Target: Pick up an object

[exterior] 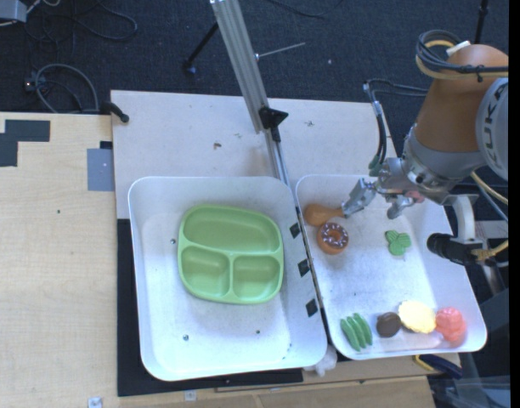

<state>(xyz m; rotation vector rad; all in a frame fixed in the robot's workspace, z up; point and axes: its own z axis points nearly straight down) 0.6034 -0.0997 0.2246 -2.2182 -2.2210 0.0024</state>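
Observation:
My gripper (pixel 377 206) hangs over the upper part of the right bin (pixel 372 272), open, with nothing between its fingers. Just to its lower left lie a chocolate-iced donut (pixel 332 237) and an orange piece (pixel 315 215) touching it. A small green leaf (pixel 398 243) lies below the gripper. Along the bin's front edge sit a green bean bunch (pixel 356 331), a brown piece (pixel 388 324), a yellow piece (pixel 417 316) and a pink one (pixel 449 323).
The left bin (pixel 154 313) holds a green divided plate (pixel 230 254). A slanted metal rail (pixel 247 66) runs down to the divider between the bins. Black cables and a fixture (pixel 460 249) stand at the right bin's right side.

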